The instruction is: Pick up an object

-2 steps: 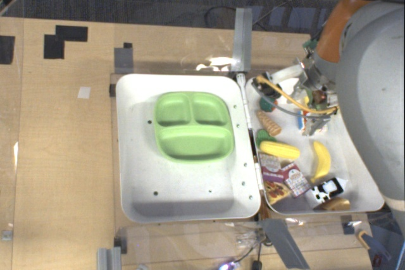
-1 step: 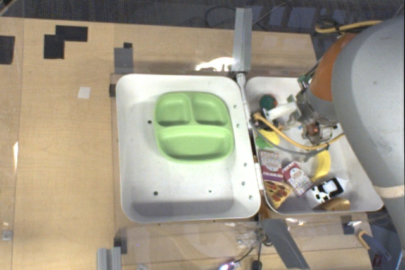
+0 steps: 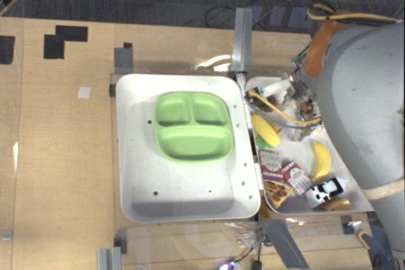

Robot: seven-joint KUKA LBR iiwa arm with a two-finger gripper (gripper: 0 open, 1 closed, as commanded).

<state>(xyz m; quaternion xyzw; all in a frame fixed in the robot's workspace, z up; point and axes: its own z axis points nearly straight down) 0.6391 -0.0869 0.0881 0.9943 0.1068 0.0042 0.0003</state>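
Nearest the camera, along the front wall of the right bin, lay a black-and-white toy with a brown piece just beside it. To their left were a card printed with pizza and a maroon packet, the two touching, and a small printed carton just behind the card. A banana lay lengthwise beside the packet, close to the arm, whose broad grey body covered the bin's right side.

Further back, an ear of corn lay slantwise against the bin's left wall, its green end towards the carton. Just beyond and to the right of the corn, the gripper hung low over the far part of the right bin amid yellow and dark cables; whether it was open or closed could not be told, and nothing could be seen gripped in it. Every loose object that could be picked up therefore lay in the right bin, apart from the gripper.

The left bin held a green divided plate, lying flat towards its far half.

Farthest off, the orange band of the arm showed above the gripper, past the bin's back edge
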